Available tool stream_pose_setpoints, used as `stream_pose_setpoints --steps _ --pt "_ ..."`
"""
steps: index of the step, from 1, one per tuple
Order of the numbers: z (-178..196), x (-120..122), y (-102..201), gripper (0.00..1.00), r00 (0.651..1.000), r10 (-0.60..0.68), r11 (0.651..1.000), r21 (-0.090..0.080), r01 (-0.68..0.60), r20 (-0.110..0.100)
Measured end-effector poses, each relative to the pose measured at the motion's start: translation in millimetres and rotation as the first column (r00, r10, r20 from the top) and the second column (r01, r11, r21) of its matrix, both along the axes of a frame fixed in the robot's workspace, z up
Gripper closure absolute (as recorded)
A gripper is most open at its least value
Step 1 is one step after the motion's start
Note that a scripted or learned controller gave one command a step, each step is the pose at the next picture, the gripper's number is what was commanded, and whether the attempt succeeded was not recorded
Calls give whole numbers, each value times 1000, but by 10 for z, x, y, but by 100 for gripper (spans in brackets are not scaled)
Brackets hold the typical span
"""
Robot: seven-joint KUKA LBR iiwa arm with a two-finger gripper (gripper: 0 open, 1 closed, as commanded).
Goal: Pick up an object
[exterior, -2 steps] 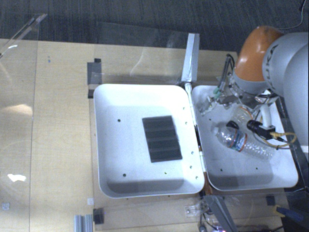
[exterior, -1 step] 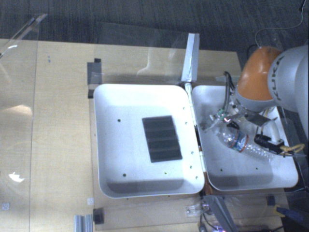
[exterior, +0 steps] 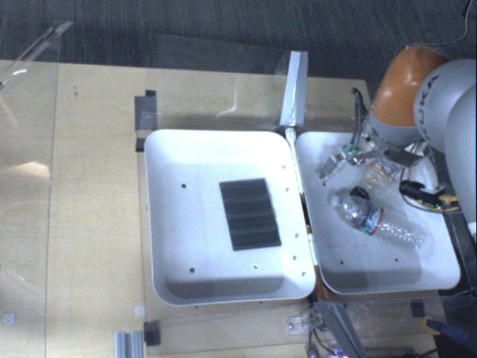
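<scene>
Arm's gripper (can't tell its state) hovers above the plastic bottle; it should probably center over the bottle's middle first.

Robotics lab: KUKA arm, two white bins, plywood bench.

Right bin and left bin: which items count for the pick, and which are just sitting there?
In play:
- gripper, over the right bin
- clear plastic bottle, lying in that bin

Lying about:
- dark ribbed block in the left bin
</scene>
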State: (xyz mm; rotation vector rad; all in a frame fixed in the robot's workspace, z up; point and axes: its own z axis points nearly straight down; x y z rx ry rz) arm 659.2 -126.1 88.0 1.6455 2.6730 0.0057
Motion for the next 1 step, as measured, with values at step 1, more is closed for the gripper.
stream_pose_setpoints --steps 1 --pt "7 -498 13 0 1000 -6 1000 -2 6 6"
